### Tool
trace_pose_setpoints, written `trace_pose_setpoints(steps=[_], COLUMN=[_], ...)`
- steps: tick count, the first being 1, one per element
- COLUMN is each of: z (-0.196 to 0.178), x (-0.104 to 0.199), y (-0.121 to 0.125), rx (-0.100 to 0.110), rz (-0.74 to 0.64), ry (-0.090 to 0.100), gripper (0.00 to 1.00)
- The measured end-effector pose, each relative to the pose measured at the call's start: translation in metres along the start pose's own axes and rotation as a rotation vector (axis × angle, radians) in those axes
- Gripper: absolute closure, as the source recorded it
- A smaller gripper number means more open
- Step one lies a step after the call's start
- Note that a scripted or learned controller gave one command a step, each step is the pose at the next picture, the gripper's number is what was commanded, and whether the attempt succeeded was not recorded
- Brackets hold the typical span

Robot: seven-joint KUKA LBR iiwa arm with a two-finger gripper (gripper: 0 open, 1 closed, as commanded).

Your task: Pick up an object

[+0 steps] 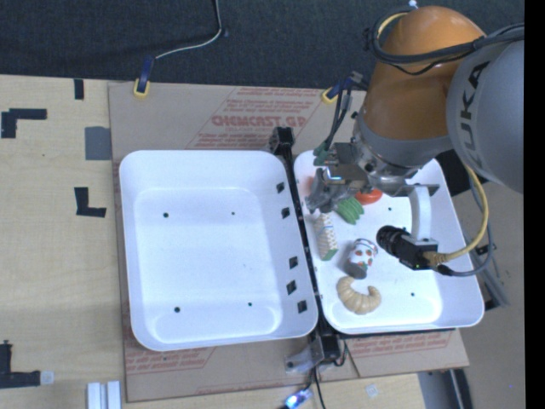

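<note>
Bench front edge: a dark clip or bracket [317, 354] sat at the near edge between the two bins, on the brown cardboard sheet [247, 122] that lay under both.
Left bin [136, 254]: a shallow white tray with a few small dark dots on its floor.
Right bin [460, 309]: a white tray touching the left one along a seam lined with small black clips.
Croissant-shaped toy [358, 296]: tan and curved, it lay nearest the front of the right bin, apart from the arm.
Small round toy [361, 256]: white and grey with a spot of red, it lay just behind the croissant shape.
Pale ridged piece [326, 235]: long and whitish, it lay close to the bin's left wall, pointing front to back.
Green piece [350, 208]: it lay just beside the gripper's tip, with a red-orange piece [370, 197] next to it, partly under the wrist.
Gripper [321, 196]: it was low over the back-left part of the right bin, close to the green piece; whether it was released, clenched or grasping anything could not be told from this angle.
Black cylinder [398, 244]: mounted on the wrist bracket, it hung over the middle of the right bin with a yellow cable running off to the right.
Arm [426, 66]: orange band and grey body reached in from the right, covering the bin's far corner.
Far bench: a yellow clip [141, 85] and a thin pale cable lay at the cardboard's back edge.
</note>
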State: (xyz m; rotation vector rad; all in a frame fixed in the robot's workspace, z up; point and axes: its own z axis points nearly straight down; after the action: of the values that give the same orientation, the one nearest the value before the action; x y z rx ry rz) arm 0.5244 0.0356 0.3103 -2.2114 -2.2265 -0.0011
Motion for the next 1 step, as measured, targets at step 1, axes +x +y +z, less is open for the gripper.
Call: trace_pose_setpoints(steps=[1], z=[-0.0607], x=[0.0446], y=[0.0095], rx=[-0.007], rz=[0.0], ry=[-0.001], gripper=[1.0])
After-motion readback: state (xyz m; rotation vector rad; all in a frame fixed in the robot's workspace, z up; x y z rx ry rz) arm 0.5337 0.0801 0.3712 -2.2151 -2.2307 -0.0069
